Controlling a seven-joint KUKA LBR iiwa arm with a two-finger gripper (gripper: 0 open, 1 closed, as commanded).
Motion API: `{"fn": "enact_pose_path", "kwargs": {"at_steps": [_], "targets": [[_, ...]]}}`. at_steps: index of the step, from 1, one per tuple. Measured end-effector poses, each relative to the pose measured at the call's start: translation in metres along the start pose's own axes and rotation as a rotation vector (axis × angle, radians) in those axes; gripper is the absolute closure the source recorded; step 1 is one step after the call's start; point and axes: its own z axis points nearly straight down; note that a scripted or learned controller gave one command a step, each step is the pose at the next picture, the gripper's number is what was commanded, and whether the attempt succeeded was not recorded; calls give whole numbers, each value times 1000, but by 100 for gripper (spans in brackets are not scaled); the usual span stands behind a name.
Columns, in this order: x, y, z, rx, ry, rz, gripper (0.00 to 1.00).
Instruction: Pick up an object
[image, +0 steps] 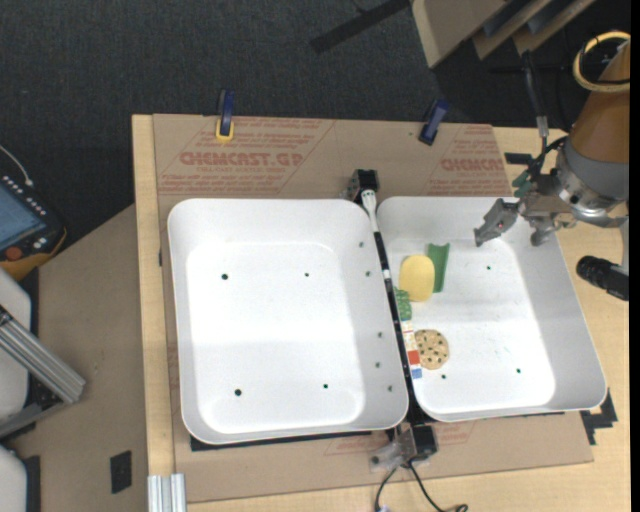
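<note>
From the overhead camera, my gripper (512, 226) hangs over the upper right part of the right bin (560, 330), its two fingers spread apart with nothing between them. The things I could pick lie well to my left along that bin's left side: a yellow object (418, 277) touching a green piece (438, 262) at its upper right, and below them a round cookie-patterned item (431, 349) near the wall. The left bin (200, 330) sits just beside it on the brown board (160, 180).
</note>
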Motion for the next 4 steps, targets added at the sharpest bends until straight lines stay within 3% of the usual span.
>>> {"fn": "enact_pose_path", "kwargs": {"at_steps": [1,2,3,4], "targets": [[37,31,52,4,2,-4,0],[67,14,130,6,3,-1,0],[65,17,114,-4,0,0,100],[178,-13,19,-10,5,-11,100]]}}
